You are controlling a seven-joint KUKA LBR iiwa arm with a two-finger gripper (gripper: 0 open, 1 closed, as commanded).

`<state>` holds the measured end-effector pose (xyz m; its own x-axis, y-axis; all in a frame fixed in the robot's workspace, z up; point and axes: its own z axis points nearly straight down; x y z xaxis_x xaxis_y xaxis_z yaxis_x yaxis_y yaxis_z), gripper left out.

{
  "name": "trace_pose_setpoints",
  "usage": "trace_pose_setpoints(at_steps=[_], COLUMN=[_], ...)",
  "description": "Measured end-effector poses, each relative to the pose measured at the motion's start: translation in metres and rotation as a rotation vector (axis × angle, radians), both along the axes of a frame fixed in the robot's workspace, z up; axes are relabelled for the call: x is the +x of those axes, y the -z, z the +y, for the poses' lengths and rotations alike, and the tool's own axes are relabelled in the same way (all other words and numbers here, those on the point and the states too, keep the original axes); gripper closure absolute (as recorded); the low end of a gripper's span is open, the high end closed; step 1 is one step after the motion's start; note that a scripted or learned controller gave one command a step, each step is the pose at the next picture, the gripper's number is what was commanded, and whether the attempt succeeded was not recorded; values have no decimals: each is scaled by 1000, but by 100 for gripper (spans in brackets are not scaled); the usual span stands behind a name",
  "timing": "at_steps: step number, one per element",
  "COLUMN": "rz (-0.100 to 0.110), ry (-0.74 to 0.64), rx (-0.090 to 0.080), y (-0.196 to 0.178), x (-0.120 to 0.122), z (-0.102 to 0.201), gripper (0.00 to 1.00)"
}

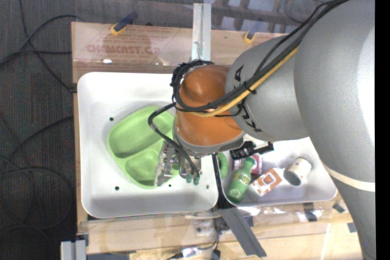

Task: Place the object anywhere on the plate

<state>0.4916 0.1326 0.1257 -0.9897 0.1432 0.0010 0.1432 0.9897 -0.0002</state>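
Note:
A light green plate (131, 140) with molded compartments lies in the left white bin (97, 100), toward its middle. My gripper (178, 172) hangs over the plate's lower right edge, close to the wall between the two bins. The orange wrist band and grey arm sit right above it and hide the plate's right part. Something small and dark green shows at the gripper's lower tip, but it is too small for me to tell whether it is a held object or part of the gripper.
The right bin (320, 195) holds a green bottle (239, 184), an orange and white packet (267, 181), a white cylinder (297, 170) and a small pink-capped item (252, 162). The big grey arm covers most of that bin. A metal post (201, 30) stands behind the bins.

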Motion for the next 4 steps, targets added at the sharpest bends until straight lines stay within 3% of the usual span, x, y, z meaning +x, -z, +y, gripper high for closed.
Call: trace_pose_setpoints(at_steps=[1, 2, 3, 4], rz=[-6, -2, -4, -16], ry=[0, 0, -303, -379], rx=[2, 3, 0, 5], y=[-2, -10, -59, 27], x=[2, 1, 98, 26], z=[1, 1, -41, 44], gripper=[0, 100, 100, 100])
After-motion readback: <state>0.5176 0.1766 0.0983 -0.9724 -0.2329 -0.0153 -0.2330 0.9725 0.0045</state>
